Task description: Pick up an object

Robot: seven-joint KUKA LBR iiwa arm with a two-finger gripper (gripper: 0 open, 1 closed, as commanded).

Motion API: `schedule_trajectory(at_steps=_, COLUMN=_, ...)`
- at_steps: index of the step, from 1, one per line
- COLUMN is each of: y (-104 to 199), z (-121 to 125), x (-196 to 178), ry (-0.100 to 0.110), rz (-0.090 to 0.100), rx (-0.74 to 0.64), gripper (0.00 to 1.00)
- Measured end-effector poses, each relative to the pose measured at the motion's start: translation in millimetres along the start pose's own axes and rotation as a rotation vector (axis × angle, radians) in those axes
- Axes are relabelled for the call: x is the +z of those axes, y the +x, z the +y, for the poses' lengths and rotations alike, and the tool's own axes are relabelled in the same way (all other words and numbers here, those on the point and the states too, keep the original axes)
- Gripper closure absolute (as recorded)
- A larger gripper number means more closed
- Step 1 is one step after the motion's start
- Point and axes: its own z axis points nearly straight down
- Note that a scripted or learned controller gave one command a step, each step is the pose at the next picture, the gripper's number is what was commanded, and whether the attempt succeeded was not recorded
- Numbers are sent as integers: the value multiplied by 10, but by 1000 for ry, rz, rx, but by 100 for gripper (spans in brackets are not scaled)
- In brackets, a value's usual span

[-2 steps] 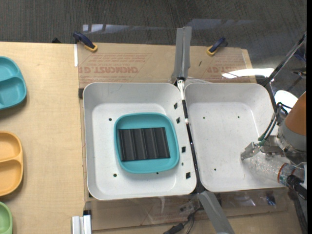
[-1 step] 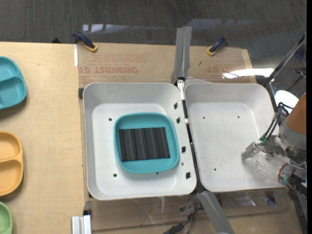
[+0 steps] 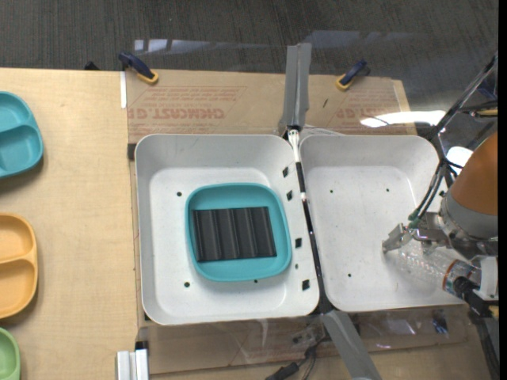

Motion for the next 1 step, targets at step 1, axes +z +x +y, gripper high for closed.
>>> schedule_trajectory(at_steps=1, y=-200, z=-110, x=4, ry=2, rz=4, rx=-24, gripper=0)
